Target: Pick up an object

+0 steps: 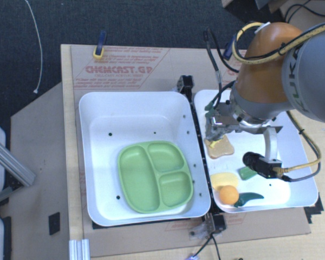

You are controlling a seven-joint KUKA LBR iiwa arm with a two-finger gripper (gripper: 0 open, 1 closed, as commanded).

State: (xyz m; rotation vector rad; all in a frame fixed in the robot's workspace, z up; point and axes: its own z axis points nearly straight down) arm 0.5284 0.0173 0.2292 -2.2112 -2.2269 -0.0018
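My gripper (215, 136) hangs low in the right bin (298, 196), by its left wall, directly over a tan slice of toast (221, 148). The fingertips seem to touch the toast's upper edge; the wrist hides how they stand. Toward the bin's front lie a pale yellow piece (222, 180), an orange ball (229, 194), a small green block (246, 173) and a dark teal curved piece (249, 197).
The left bin (97, 123) holds a green divided plate (154, 175) with three compartments. A black clamp (185, 83) sits at the far end of the wall between the bins. The arm's orange and grey body covers the right bin's back half.
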